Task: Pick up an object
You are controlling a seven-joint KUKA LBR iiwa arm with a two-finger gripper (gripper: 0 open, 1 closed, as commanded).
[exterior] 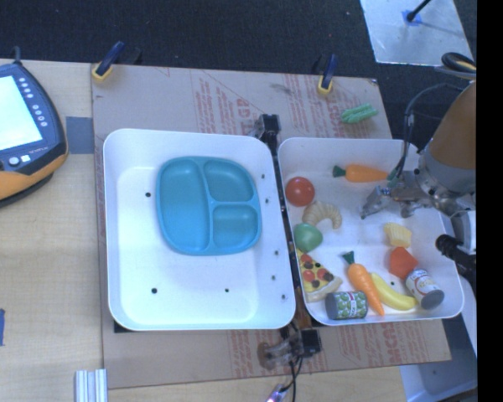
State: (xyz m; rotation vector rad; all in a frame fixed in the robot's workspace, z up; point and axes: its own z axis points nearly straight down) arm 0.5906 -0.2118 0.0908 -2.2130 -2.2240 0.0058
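Observation:
The right bin (pixel 289 153) holds several toy foods: a red tomato (pixel 299 191), a croissant (pixel 323 215), a green fruit (pixel 307 237), a pizza slice (pixel 316 275), a carrot (pixel 365 281), a banana (pixel 391 293), a dark can (pixel 345 305), a yellow piece (pixel 397 234), a red piece (pixel 401 262), a small tin (pixel 423 287) and a second carrot (pixel 362 172) at the back. My gripper (pixel 388 206) hangs over the bin's right half, between the back carrot and the yellow piece. Its fingers are spread open, with nothing between them.
The left bin (pixel 117 224) carries a blue divided plate (pixel 208 203). A green toy (pixel 358 114) lies on the board behind the right bin. A tablet-like pendant (pixel 17 132) rests at the far left. Clamps (pixel 107 61) sit at the board's back edge.

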